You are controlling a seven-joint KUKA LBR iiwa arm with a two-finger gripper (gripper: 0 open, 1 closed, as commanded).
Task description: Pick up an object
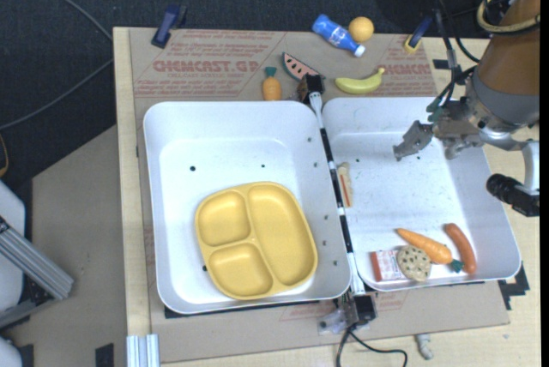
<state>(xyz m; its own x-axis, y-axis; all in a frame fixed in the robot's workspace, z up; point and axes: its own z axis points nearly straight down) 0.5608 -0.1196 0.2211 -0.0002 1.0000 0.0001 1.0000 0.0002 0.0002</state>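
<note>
Over on the left, the yellow divided plate (255, 248) sat alone in the left bin (171, 142), nothing easy to grasp there. Moving across, the pickable things crowded the right bin's (377, 121) near edge: a red packet (385, 265) with a cookie (414, 263) resting against it, a carrot (424, 245) just beside that, and a sausage (461, 246) near the wall. Further right, the tool (414, 141) hovered above bare bin floor at the far end, well apart from all of them, holding nothing; how wide it stood, I could not tell. The danger was plain: those items lay packed together by the rim, so a descent there could nudge a neighbour, strike the wall, or close on air.
</note>
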